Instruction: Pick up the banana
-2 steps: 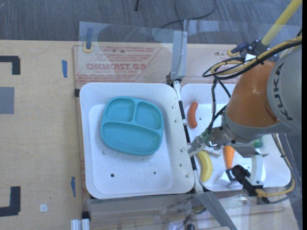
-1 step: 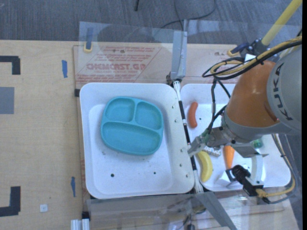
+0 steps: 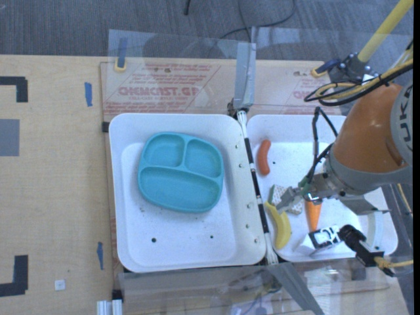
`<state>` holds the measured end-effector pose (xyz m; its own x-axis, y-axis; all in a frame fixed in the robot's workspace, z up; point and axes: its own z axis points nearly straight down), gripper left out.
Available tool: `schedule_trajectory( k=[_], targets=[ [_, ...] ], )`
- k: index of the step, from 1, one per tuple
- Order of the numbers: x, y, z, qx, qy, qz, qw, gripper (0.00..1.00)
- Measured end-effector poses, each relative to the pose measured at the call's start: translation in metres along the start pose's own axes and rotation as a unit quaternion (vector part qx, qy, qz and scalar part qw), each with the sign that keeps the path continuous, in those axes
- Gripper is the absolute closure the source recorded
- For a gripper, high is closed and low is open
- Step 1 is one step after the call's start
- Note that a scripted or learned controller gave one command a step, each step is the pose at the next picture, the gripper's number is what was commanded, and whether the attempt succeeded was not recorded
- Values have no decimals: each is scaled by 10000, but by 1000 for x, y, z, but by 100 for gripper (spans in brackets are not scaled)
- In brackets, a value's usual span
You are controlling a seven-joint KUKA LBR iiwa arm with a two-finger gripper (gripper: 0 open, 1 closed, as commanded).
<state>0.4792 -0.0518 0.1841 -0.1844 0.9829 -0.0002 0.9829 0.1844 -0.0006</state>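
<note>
The yellow banana [image 3: 281, 227] lies in the right bin [image 3: 289, 131], against its left wall near the front, with its length running front to back. My gripper [image 3: 291, 202] hangs just above and to the right of the banana's far end, pointing down-left toward it. Its grey fingers stand open and hold nothing. The grey and orange arm [image 3: 371, 136] covers the bin's right half.
In the right bin an orange sausage [image 3: 264, 157] lies near the back left. A carrot [image 3: 314, 213] lies just right of the gripper, and a black-and-white object [image 3: 325, 237] sits at the front. The left bin [image 3: 125, 195] holds a blue divided plate [image 3: 180, 172].
</note>
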Motion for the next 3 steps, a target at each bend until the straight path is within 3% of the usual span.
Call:
schedule_trajectory(
  k=[1,2,3],
  targets=[
    [33,7,0,5,6,-83,10000,0],
    [14,3,0,7,5,-162,9999,0],
    [34,7,0,6,7,-262,9997,0]
  ],
)
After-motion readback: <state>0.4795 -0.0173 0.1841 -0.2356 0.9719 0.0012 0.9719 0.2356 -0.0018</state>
